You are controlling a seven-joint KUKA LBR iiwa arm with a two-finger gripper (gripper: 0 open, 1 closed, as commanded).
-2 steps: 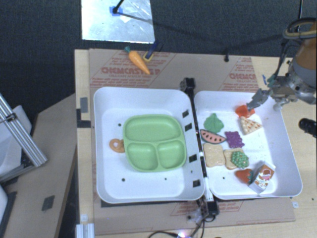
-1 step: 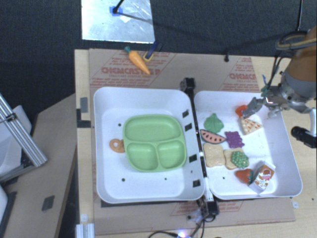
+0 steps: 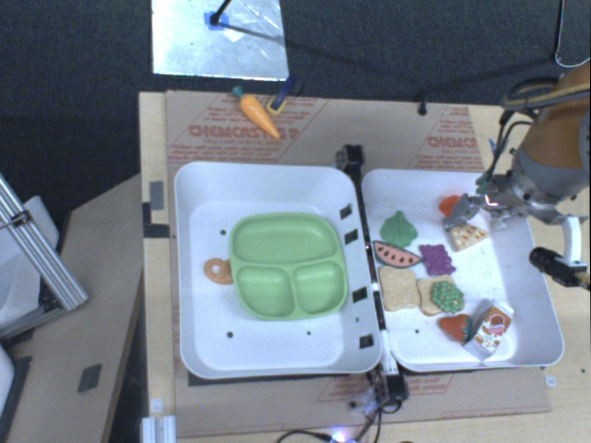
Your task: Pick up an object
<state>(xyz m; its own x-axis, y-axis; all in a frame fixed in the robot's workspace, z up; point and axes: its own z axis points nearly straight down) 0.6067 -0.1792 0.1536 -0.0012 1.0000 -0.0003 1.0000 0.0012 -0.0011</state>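
Reaching in from the right, the arm [image 3: 554,146] hangs over the far right corner of the right bin [image 3: 545,340]. Gripper [image 3: 469,212] sits low over the toys there, just beside an orange-red piece [image 3: 450,204] and a waffle-like cracker wedge [image 3: 467,237]. Nothing visible between the tips; whether they are apart or together, cannot tell, too small and dark.

Right bin, toy food scattered: green leafy piece [image 3: 399,227] far left, watermelon slice [image 3: 396,254] just near of it, purple grapes [image 3: 437,259] to its right. Nearer: bread slice [image 3: 399,289], next to it a second bread piece carrying green grapes [image 3: 447,295]. Near right: red strawberry-like piece [image 3: 454,326] touching a small carton [image 3: 491,329], tilted.

Left bin [image 3: 199,247] holds a green divided plate [image 3: 286,264], one large section far, two small ones near. Small pretzel [image 3: 219,270] lies just left of the plate, touching or nearly so.

Outside the bins, on the cardboard at the far side: toy carrot [image 3: 259,114], beside it a small blue and yellow item [image 3: 282,95]. Farther back, a shiny metal sheet [image 3: 220,24] on dark floor.
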